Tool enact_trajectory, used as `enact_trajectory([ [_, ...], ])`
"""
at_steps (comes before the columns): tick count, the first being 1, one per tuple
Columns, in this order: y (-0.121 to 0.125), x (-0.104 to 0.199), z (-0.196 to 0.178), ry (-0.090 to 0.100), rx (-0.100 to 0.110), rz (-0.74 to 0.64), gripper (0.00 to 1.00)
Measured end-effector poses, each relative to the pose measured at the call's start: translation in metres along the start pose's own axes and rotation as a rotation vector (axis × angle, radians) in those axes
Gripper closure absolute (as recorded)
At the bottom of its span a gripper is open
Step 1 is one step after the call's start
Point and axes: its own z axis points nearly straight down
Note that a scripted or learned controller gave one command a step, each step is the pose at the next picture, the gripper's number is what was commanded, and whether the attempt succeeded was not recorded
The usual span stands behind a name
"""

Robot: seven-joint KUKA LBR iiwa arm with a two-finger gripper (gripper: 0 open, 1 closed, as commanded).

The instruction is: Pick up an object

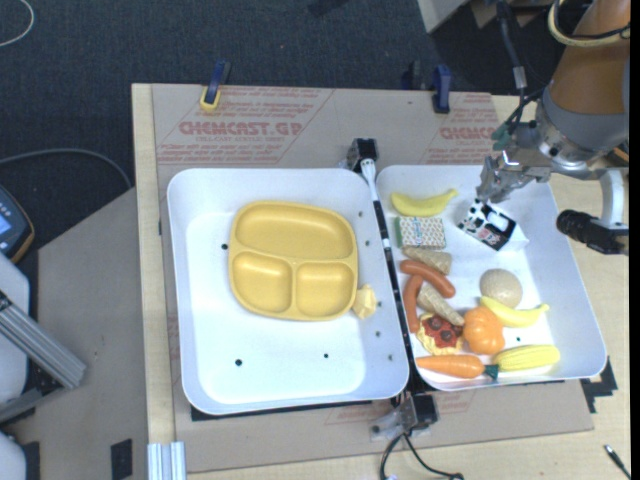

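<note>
We've just got the one camera, mounted up high and looking down at a slant on the surface [300, 118]. It sits far enough back that both white bins fit: the left bin [200, 268] and the right bin [575, 298]. The arm [590, 88] comes in from the right edge of our shot.

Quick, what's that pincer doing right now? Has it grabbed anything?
Pincer: hangs over the right bin, just above a small black-and-white object. Whether it is open or closed cannot be told; nothing is seen held.
</note>
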Motion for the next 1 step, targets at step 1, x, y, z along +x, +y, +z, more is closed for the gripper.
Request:
enact_trajectory([
  [1,-0.0409,0.0343,-0.0092,0.0,0.001,0.0,1.0],
])
